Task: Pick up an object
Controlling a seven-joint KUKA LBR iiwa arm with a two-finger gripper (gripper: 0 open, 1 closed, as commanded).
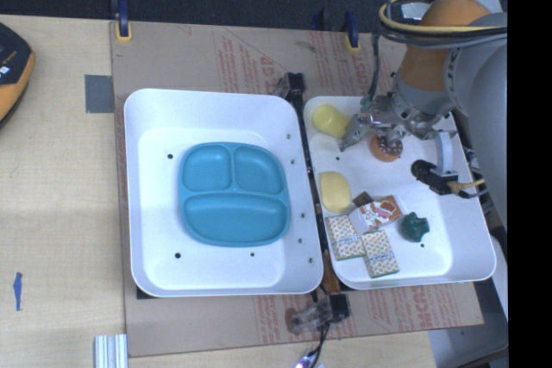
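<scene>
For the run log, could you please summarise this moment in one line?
end effector: low in right bin, beside brown round object | grasp: unconfirmed | left bin: blue divided plate

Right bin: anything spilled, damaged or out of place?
Nothing stands out. The right bin holds two yellow pieces, small packets, a green piece and a brown round item, loosely scattered but all inside it. The blue divided plate lies flat in the left bin.

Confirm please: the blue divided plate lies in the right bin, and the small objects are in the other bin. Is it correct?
Not quite. The camera view shows the blue divided plate in the left bin; the small objects are in the other, right bin.
</scene>
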